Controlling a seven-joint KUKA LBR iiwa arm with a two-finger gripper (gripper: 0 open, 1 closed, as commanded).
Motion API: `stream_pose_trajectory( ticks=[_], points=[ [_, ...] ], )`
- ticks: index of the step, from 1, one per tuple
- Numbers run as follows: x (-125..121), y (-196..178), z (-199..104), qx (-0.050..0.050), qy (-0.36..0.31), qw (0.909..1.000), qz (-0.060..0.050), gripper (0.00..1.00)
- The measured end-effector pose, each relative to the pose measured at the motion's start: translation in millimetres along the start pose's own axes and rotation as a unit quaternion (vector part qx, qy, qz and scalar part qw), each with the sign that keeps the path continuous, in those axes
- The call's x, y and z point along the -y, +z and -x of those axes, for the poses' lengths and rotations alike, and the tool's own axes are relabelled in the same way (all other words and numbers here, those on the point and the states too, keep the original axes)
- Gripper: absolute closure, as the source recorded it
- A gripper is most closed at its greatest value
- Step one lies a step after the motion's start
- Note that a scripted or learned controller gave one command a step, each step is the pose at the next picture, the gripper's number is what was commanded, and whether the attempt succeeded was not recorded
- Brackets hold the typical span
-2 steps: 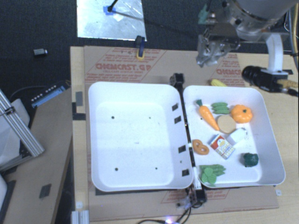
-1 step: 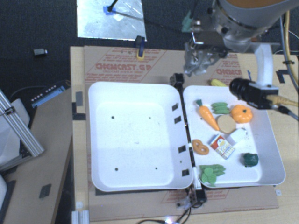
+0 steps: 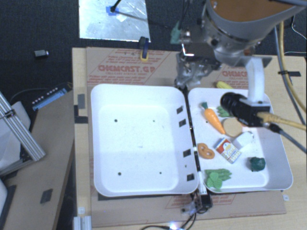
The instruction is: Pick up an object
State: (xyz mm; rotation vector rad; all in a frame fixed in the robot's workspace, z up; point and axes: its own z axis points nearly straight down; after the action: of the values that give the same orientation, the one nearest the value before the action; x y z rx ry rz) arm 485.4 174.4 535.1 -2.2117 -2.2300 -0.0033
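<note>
Zero picked so far: gripper hovers at the bins' far edge, finger state unclear; carrot, pretzel untouched in right bin.

A single fixed camera looks down at a slant, from moderate height, on two shallow white plastic bins lying left of and below the grey arm's gripper.

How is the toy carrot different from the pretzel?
The carrot is long, pointed and bright orange with a green top; the pretzel is small, looped and brownish orange. The carrot lies farther from the camera, the pretzel nearer. Both lie in the right bin.
</note>
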Motion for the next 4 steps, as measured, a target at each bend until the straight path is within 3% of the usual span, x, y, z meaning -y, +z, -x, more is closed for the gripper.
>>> stream_pose_trajectory(
  ticks=[3,4],
  points=[
    [-1.4,0.2,-50.6,0.0,0.001,1.0,0.0,1.0],
    [-30.0,0.5,-55.4,0.001,0.004,1.0,0.0,1.0]
  ],
)
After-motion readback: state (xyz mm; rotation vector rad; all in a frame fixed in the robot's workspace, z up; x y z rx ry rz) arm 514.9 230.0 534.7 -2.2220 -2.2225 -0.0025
